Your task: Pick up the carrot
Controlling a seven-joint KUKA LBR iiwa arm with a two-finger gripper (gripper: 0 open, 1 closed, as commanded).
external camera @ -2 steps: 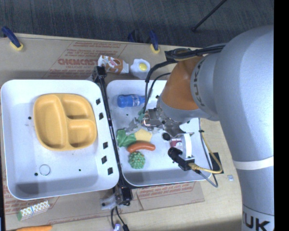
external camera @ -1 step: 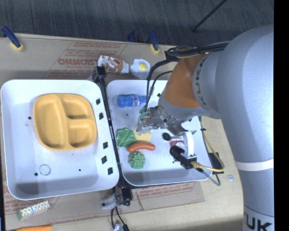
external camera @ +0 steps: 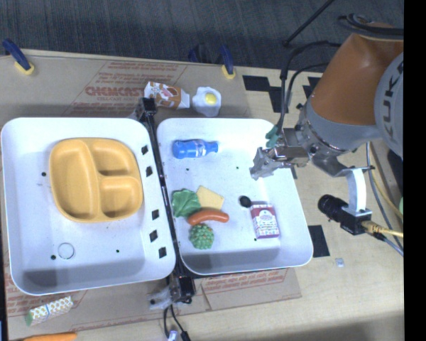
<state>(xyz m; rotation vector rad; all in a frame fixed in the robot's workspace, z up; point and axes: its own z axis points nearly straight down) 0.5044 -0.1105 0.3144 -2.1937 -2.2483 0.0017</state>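
Gripper (external camera: 261,168): hovers over the right bin's (external camera: 298,222) right side, well apart from target; grip state you cannot tell. Carrot (external camera: 208,217): small, orange, lying flat in that bin's left half, between cheese wedge (external camera: 210,197) and broccoli (external camera: 201,236), touching lettuce (external camera: 185,202). You should descend squarely across its narrow width, avoiding neighbours.

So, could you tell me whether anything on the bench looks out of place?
Two items sit outside the bins, on the cardboard behind them: a small carton lying on its side and a white and yellow toy. The carrot lies in the right bin, touching the broccoli.
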